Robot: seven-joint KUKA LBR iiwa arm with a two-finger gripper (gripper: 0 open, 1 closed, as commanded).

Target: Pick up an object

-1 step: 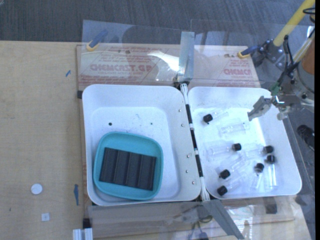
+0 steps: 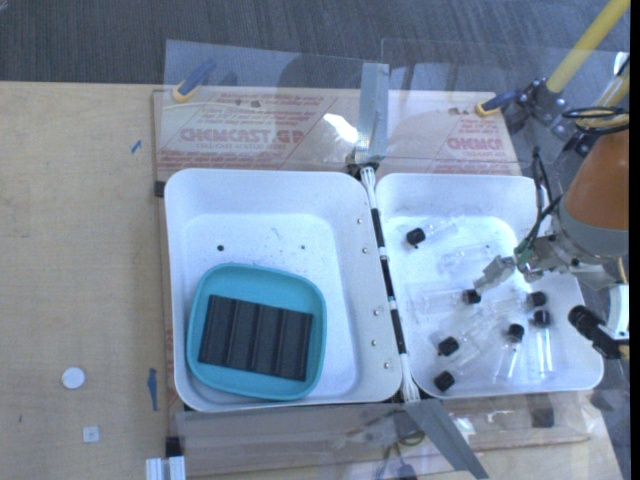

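Note:
Several small clear vials with black caps lie scattered in the right bin. One vial sits at the upper left and another lies near the middle. A third vial rests close to the front rim. My gripper reaches in from the right, low over the bin's middle, its tip just above and right of a black-capped vial. More capped vials lie under the wrist. The orange band of the arm shows at the right edge.
The left bin holds a teal tray with a black ridged insert. Clear panels stand behind both bins. A small white disc lies on the wooden bench at the left. A yellow pole slants at the upper right.

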